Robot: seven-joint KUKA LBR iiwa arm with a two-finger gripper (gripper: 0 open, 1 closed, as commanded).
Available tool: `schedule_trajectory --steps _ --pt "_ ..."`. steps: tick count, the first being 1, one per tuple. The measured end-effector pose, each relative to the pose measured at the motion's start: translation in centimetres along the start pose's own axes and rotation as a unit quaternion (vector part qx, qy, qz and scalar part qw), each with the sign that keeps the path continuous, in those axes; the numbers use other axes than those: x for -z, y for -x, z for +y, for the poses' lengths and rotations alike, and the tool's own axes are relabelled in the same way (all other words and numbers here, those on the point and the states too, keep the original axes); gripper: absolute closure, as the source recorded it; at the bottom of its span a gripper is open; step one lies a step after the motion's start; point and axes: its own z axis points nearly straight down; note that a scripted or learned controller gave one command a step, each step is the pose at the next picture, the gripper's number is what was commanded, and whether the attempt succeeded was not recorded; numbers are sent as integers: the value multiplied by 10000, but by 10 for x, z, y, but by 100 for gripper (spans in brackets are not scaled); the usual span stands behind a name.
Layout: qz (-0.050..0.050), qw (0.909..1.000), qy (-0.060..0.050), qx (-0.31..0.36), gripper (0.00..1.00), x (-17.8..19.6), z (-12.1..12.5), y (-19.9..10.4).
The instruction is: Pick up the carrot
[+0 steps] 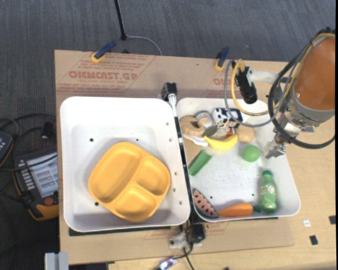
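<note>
Seen from above at a slant: two shallow white bins side by side on a cardboard-covered bench. Left bin point(73, 122) holding a yellow divided plate point(129, 180). Right bin point(290, 193) crowded with toy food. Carrot point(235, 210) lying flat along the near wall of the right bin, between a watermelon slice point(204, 203) at the near left corner and a green bottle point(267, 190) near the right wall, almost touching the bottle's base. Farther back: a green cucumber point(200, 163), a banana point(221, 143), a green ball point(250, 153). Gripper point(275, 149) hanging over the right bin's far right side, beside the green ball, well apart from the carrot. Nothing visibly held; jaw state impossible to tell.
</note>
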Motion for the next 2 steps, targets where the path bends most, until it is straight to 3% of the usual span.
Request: schedule_trajectory --steps 1,2 --pt "21 9991 -5 431 100 113 35 -18" --pt "26 9821 -14 1882 100 181 68 -20"
